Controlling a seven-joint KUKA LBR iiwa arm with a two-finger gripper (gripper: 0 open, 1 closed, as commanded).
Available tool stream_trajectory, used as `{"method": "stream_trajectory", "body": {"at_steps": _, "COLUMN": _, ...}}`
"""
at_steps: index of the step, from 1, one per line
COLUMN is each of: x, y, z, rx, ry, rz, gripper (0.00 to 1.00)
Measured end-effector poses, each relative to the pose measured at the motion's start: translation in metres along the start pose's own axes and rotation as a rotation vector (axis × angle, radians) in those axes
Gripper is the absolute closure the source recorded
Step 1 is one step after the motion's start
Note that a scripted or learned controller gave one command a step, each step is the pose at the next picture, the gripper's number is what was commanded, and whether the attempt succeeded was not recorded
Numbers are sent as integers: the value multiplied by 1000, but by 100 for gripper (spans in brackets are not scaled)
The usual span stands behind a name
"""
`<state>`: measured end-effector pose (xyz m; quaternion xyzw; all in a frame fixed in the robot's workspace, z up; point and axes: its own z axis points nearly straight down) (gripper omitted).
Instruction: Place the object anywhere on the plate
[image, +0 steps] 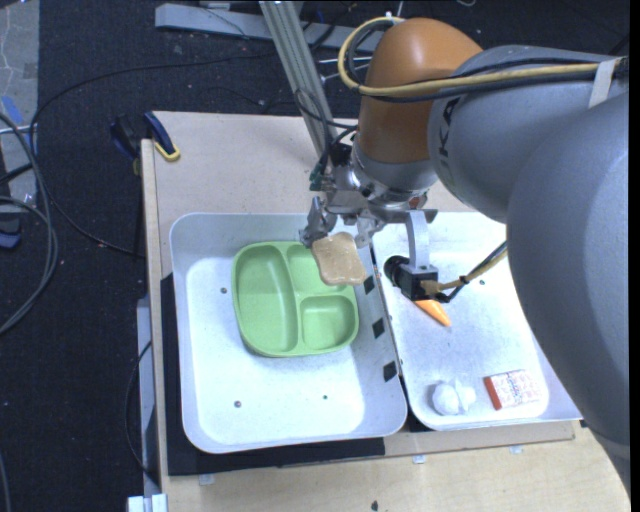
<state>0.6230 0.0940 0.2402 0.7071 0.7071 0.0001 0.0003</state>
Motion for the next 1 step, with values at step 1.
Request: {"method": "stream_trajectory", "body": {"at_steps": 1, "x": 0, "y": 0, "z": 0, "rx": 0, "ry": 0, "rz": -1, "gripper": 0}}
